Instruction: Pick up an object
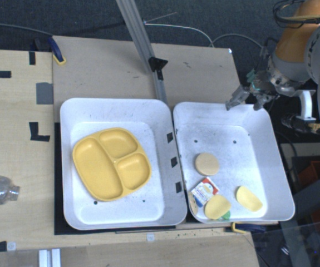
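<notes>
above the right bin's (276, 149) far right corner, pincer (242, 100) hovering, grip state impossible to tell; best lowered straight over the round tan disc (207, 163).

A yellow divided plate (111, 163) is seen in the left bin (68, 149). In the right bin (271, 149), a tan disc (207, 163), a small packet (203, 192) and two yellow pieces (249, 198) are found. The gripper (242, 102) is held open above that bin's far rim.

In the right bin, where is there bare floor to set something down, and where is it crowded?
The right bin has bare floor across its far half, between the gripper at the far rim and the tan round disc. The near edge is crowded: a small packet touches a yellow piece, with another yellow piece beside them. The left bin's yellow divided plate covers most of its floor.
</notes>
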{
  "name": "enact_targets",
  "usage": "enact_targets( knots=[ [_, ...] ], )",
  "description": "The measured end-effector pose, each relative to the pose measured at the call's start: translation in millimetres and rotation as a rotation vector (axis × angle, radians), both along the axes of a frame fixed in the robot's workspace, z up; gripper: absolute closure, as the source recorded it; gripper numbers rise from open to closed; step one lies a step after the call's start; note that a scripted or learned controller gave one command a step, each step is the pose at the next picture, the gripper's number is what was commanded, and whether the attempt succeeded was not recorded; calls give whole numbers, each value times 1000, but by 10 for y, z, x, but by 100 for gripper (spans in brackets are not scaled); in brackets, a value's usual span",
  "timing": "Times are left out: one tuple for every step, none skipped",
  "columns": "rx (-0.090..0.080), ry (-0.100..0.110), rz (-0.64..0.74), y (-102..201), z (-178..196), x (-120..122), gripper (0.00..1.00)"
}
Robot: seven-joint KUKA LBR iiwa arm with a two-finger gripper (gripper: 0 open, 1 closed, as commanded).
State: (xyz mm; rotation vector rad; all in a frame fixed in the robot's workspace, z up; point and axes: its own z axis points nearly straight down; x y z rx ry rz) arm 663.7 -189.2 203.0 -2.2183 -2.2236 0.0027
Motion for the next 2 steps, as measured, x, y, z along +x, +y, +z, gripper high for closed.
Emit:
enact_targets(
  knots=[
    [6, 19, -4, -212, -947, 146, 0],
    [0, 4, -2, -211, -757, 163, 0]
  ],
)
